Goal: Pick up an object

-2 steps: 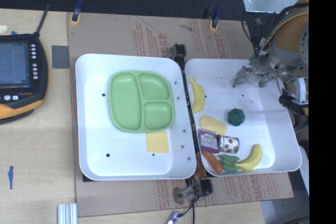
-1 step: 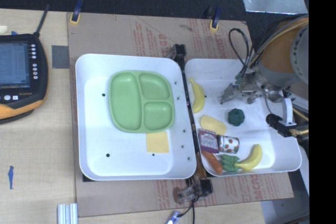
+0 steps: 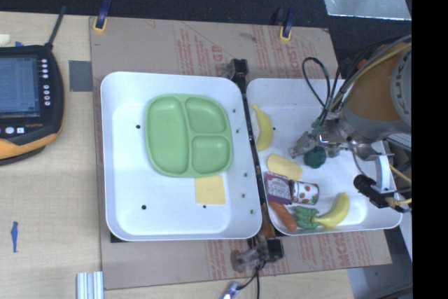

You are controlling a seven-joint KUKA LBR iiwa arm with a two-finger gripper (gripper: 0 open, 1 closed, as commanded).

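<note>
Your gripper (image 3: 313, 148) sits mid right bin (image 3: 294, 96) over a green ball (image 3: 315, 157); I cannot tell its grip. Banana (image 3: 334, 211) near front edge.

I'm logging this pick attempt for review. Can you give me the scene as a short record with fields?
left bin: green divided plate, yellow square slice
right bin: two bananas, pale yellow piece, small can, carrot, dark green object
tool: low over the right bin, at the dark green object
grasp: cannot tell
</note>
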